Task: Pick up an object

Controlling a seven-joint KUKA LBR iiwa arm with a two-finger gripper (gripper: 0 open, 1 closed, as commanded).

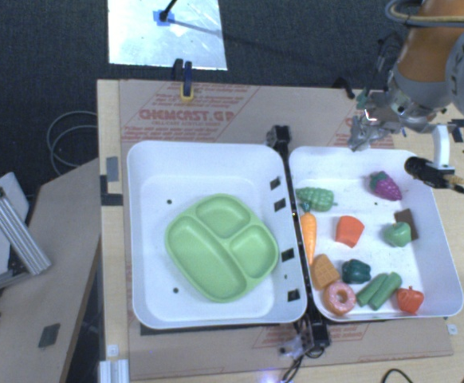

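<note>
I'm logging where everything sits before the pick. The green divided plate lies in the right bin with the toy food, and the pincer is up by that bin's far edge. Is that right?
Not quite. The green divided plate lies in the left bin, apart from the toy food, which is in the right bin. The rest stands: the camera view shows the pincer up by the right bin's far edge.

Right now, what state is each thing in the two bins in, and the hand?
hand: above the right bin's far edge, nothing seen in it
green divided plate: flat in the left bin
carrot: lying along the right bin's left wall
purple grapes: resting untouched
donut: flat near the front wall
right bin: holding the toy foods
</note>
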